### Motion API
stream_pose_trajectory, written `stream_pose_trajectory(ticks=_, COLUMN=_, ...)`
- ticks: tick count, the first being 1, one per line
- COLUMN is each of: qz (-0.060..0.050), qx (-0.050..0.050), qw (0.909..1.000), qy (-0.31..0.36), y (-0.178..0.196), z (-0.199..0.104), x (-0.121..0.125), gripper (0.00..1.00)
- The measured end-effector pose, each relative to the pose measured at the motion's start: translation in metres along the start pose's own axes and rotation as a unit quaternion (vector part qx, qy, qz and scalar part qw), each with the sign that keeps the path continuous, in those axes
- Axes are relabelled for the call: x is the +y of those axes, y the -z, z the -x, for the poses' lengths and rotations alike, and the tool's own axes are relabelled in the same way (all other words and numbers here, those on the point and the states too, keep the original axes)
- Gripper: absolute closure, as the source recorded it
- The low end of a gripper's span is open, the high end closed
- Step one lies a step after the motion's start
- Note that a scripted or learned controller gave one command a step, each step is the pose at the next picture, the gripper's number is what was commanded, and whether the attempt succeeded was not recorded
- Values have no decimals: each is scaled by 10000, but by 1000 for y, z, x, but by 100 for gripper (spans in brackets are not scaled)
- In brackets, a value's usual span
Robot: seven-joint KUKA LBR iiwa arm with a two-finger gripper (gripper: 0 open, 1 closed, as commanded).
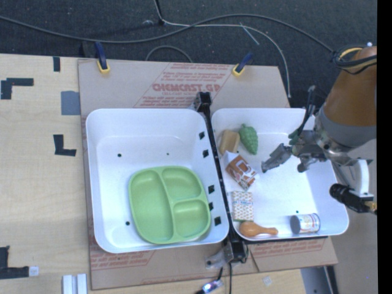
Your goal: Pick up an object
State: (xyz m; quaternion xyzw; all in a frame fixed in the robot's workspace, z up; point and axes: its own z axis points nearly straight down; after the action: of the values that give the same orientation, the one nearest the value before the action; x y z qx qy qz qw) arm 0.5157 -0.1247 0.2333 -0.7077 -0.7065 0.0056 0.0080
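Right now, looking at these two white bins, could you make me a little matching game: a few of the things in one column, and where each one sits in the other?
Things:
1. green divided plate
2. green leafy toy
3. small can
4. orange gourd-shaped toy

Places:
A. right bin, far end, near the divider
B. right bin, near right corner
C. left bin
D. right bin, near edge, close to the divider

Pairs: 1-C, 2-A, 3-B, 4-D

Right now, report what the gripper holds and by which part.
Nothing. The gripper hangs open over bare floor of the right bin, beside the snack packet, with no object between its fingers.
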Motion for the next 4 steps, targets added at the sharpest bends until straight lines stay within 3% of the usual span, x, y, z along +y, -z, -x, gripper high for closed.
stream_pose_trajectory(ticks=1, qz=64, qx=-11, qw=10000, qy=21, y=6, z=-1, x=2, gripper=0)
stream_pose_trajectory(ticks=4, qz=67, qx=6, qw=10000, qy=11, y=-150, z=13, x=-6, gripper=0)
